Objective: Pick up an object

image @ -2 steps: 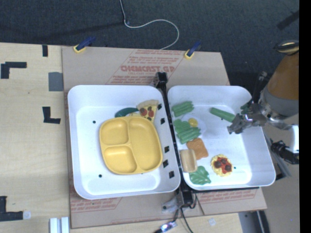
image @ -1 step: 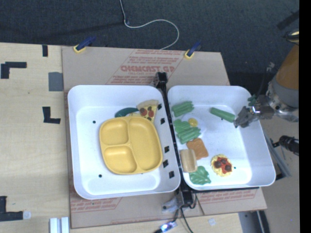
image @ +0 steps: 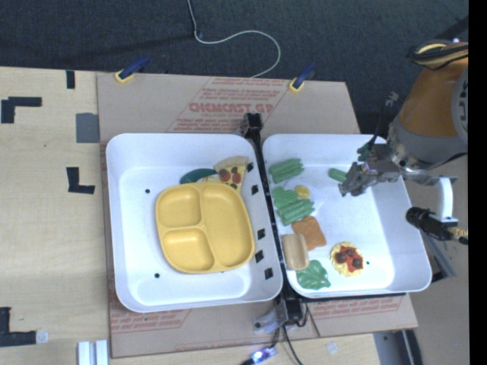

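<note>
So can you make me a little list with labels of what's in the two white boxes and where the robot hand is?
left bin: yellow plastic divided plate; toy pizza slice and a dark green piece behind it
right bin: green toy vegetables, small yellow piece, orange-brown toast slice, tan bread roll, round yellow toy with red topping, green leafy toy
gripper: over right bin's far right part, beside a small green piece
holding: cannot tell

Wooden bench (image: 46,226) bears cardboard sheet (image: 221,105); two white bins (image: 125,204) atop.
</note>
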Controlling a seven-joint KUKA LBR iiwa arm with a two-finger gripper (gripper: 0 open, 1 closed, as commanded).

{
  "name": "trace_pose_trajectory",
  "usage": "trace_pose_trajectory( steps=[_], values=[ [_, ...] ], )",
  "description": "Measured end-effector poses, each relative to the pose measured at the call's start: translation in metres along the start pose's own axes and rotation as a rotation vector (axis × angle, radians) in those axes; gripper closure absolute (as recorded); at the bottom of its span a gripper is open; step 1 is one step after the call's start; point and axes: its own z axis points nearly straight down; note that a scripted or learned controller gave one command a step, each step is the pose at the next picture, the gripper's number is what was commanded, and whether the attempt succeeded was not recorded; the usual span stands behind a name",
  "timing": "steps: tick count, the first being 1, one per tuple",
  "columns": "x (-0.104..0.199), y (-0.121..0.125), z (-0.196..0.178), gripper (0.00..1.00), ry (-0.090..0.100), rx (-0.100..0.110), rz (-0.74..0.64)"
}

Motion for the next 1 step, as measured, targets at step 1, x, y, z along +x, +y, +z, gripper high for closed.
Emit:
trace_pose_trajectory(
  steps=[1],
  values=[
    [0.0484, 0.0167, 0.0055, 1.00, 0.000, 0.000, -0.001]
  ],
)
